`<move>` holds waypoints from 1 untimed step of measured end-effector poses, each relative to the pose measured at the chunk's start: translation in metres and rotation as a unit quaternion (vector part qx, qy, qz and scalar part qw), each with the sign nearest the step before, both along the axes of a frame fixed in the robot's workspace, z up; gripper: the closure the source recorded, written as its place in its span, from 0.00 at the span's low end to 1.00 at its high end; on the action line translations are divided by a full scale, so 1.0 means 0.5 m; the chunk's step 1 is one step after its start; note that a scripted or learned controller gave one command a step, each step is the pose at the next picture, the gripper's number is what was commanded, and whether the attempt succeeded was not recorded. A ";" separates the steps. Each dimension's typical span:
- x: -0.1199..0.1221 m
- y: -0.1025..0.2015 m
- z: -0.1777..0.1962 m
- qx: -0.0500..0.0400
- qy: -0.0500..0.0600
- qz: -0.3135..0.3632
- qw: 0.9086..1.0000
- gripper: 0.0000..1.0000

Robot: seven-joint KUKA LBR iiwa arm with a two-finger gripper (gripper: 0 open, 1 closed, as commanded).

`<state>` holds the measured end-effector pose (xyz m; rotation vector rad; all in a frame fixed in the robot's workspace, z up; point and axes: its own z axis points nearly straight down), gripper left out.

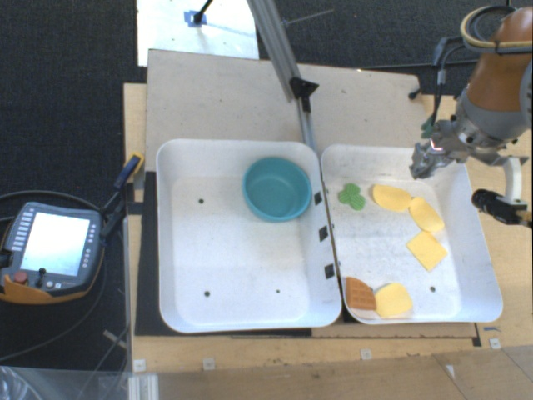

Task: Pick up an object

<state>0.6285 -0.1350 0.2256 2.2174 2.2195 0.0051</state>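
In the right bin (471, 223) lie a small green piece (351, 196), several yellow pieces (391, 197) (426, 216) (427, 250) (393, 300) and an orange-brown waffle-like piece (360, 293). My gripper (424, 164) hangs over the bin's far right part, just above and to the right of the uppermost yellow piece. Nothing shows between its fingers. A teal bowl (277, 188) sits at the far right of the left bin (187, 248).
A slanted metal pole (279, 40) runs down to the divide between the bins. A teach pendant (50, 247) with its cable lies left of the bench. The arm's orange band (500, 82) stands over the bench's right edge.
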 end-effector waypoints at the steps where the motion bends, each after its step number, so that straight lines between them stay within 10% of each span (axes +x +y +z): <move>1: 0.001 0.000 0.044 0.000 0.001 0.000 1.000 1.00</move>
